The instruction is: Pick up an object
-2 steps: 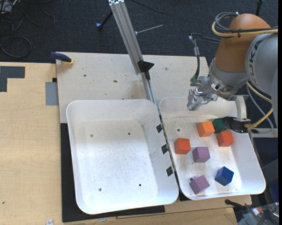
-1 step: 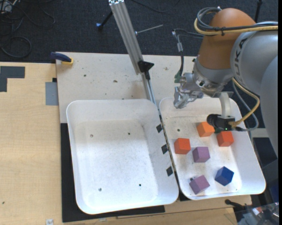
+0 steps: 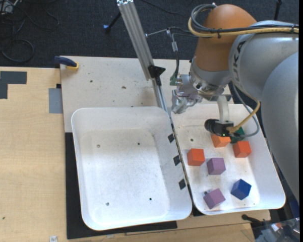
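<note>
The gripper, open or pressed together I cannot tell, hangs over the right bin, likely poised to descend toward the blocks.

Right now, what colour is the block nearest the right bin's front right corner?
Blue: the block shows best in the camera view.

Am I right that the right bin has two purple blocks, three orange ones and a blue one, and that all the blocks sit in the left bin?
Not quite. The camera view shows every block in the right bin, not the left bin. The count holds: two purple blocks, three orange ones and a blue one.
</note>
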